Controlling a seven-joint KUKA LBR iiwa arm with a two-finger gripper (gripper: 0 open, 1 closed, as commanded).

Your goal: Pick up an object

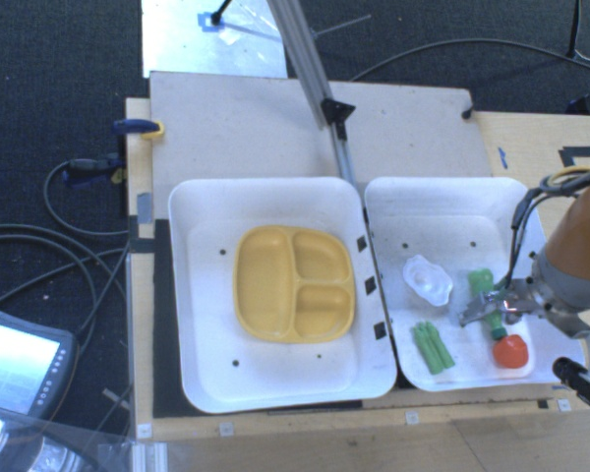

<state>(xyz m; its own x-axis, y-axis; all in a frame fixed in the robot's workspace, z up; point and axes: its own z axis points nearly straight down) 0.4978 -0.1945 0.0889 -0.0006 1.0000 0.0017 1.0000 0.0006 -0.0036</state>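
Note:
The right bin (pixel 452 200) holds several items. A clear crumpled plastic piece (pixel 428 279) lies near its middle. A bundle of green stalks (pixel 433 347) rests by the front wall, and a red tomato-like ball (pixel 511 352) sits in the front right corner. A green object (pixel 480 283) lies just behind the gripper (pixel 480 312), and a bit of green also shows in front of it, above the red ball. The gripper hangs low over this green object and hides its middle. The grey arm with its orange band (pixel 582 244) comes in from the right.
The left bin (pixel 202 264) holds a yellow divided plate (pixel 295 283). A slanted metal pole (pixel 310 62) runs down to the ridge between the bins. Cables and a handheld pendant (pixel 15 362) lie on the floor to the left of the bench.

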